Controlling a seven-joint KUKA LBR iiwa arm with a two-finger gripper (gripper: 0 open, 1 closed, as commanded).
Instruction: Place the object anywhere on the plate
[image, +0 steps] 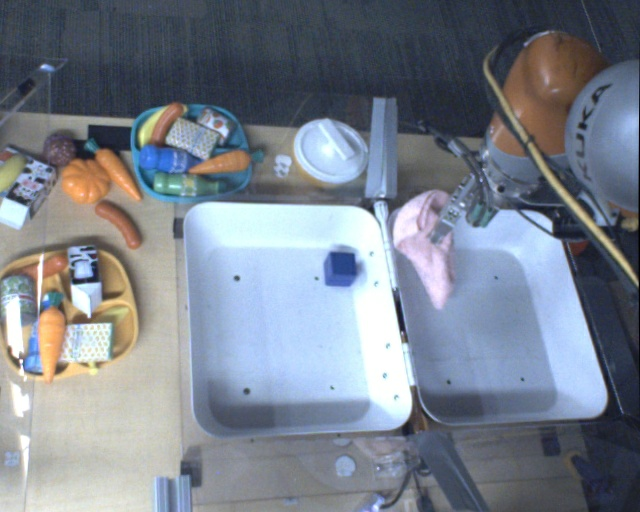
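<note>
A pale wooden tabletop (150, 400) carries two shallow white bins (290, 320) side by side. Beyond the tabletop's far edge lies dark carpeted floor (250, 50); light is even, shadows soft.

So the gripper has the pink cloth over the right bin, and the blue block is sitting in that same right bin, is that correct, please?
Not quite: the blue block sits in the left bin, not the right bin. The camera view shows it there. The rest holds: the gripper has the pink cloth over the right bin.
</note>
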